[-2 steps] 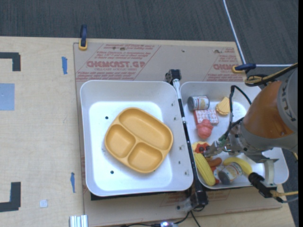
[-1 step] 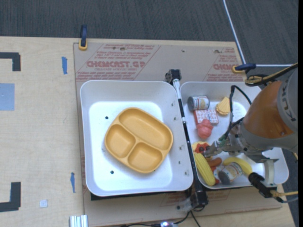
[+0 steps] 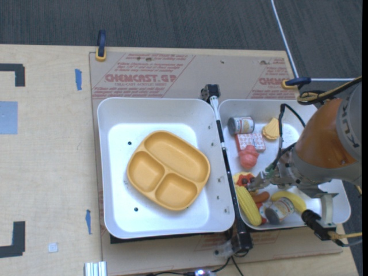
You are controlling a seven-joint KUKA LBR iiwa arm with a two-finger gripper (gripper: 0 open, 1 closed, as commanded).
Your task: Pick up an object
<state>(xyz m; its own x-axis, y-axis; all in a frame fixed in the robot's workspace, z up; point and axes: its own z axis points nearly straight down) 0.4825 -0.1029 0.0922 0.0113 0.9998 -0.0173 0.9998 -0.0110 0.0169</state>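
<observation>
Gripper (image 3: 265, 177): low in the right bin, at the end of the arm entering from 3 o'clock; whether it is released or clenched cannot be told, the tip being blurred among the toys.
Arm (image 3: 328, 142): grey with an orange band, covering the right part of the right bin.
Right bin (image 3: 230, 111): shallow and white, crowded with toy food.
Corn cob (image 3: 248, 206): yellow, at 7 o'clock from the gripper, lying along the bin's left wall.
Banana (image 3: 289, 199): yellow, at 5 o'clock from the gripper, near the bin's front edge.
Small jar (image 3: 277, 211): just beside the banana, at its 7 o'clock, lying on its side.
Red items (image 3: 248, 156): a pink-red piece at 11 o'clock from the gripper; smaller red and orange bits near its tip.
Tin can (image 3: 241, 125): on its side at 11 o'clock, near the bin's back.
Yellow round piece (image 3: 271, 130): at 12 o'clock from the gripper, beside the can.
Left bin (image 3: 109, 154): at 9 o'clock, touching the right bin.
Divided plate (image 3: 168, 170): orange-yellow, three compartments, lying flat in the left bin.
</observation>
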